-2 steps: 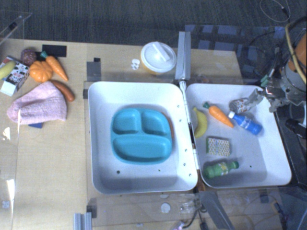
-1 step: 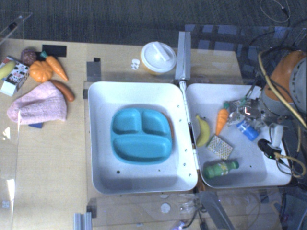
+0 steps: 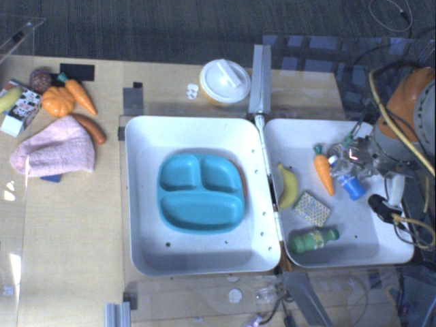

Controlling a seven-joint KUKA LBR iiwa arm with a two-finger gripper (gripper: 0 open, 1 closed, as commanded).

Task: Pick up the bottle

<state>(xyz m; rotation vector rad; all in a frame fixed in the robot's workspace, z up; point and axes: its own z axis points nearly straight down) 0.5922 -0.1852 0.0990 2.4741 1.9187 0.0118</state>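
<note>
Surface: wooden desk (image 3: 68,251) bearing two shallow white bins side by side, with dark flooring beyond it.
Pincer: located at the right bin's (image 3: 381,251) upper right area, at the end of the grey arm (image 3: 415,114) with its orange band; the pincer (image 3: 355,157) is cluttered by cables, and its opening cannot be told. Nothing can be confirmed as held.
Bottle: a green bottle (image 3: 313,240) is seen lying on its side well below the pincer and slightly to its left, near the bin's lower edge, cap end toward the right.
Near the pincer: a blue object (image 3: 351,186) lies just below it; a toy carrot (image 3: 323,172) just to its left; a banana (image 3: 289,186) farther left; a patterned square pad (image 3: 312,209) below-left, between carrot and bottle.
Farther off: a blue divided tray (image 3: 201,191) sits in the left bin (image 3: 136,203), well to the pincer's left.
Step in hand: judged to be the approach; the bottle is untouched.
Next move: travel down the bin toward the bottle is called for, with the pincer aligned across the bottle's narrow width and kept clear of the pad beside it.
</note>
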